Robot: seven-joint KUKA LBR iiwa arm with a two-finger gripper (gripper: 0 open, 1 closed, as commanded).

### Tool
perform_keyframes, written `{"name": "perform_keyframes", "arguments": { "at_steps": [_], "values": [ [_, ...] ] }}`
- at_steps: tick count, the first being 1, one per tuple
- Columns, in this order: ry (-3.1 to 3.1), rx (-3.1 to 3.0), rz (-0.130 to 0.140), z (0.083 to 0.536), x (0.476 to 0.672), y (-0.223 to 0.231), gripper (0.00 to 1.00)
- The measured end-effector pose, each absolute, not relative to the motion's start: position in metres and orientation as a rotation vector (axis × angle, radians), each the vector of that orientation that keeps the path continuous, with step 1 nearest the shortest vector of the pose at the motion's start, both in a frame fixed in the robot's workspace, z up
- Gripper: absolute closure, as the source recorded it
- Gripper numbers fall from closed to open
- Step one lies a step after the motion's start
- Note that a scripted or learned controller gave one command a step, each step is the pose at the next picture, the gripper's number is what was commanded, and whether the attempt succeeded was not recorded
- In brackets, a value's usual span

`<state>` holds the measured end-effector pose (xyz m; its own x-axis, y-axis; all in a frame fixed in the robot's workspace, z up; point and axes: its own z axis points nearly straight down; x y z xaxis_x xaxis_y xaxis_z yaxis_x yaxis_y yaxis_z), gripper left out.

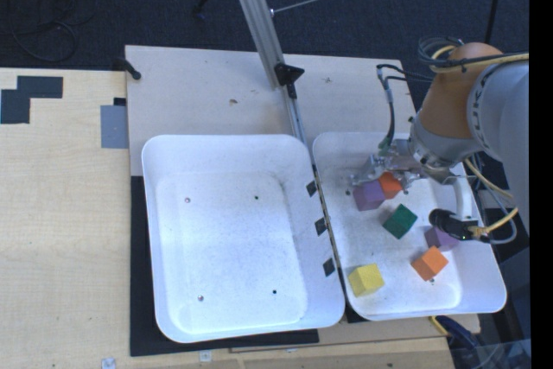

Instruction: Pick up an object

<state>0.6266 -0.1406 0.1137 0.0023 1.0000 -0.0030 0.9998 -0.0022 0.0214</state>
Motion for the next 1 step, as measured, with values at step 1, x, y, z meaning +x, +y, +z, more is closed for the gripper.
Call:
{"name": "perform_keyframes", "arguments": {
  "at_steps": [1],
  "values": [
    [2.213, 2.214, 0.008, 0.1034, 0.6207, -0.1221, 0.00]
  ]
}}
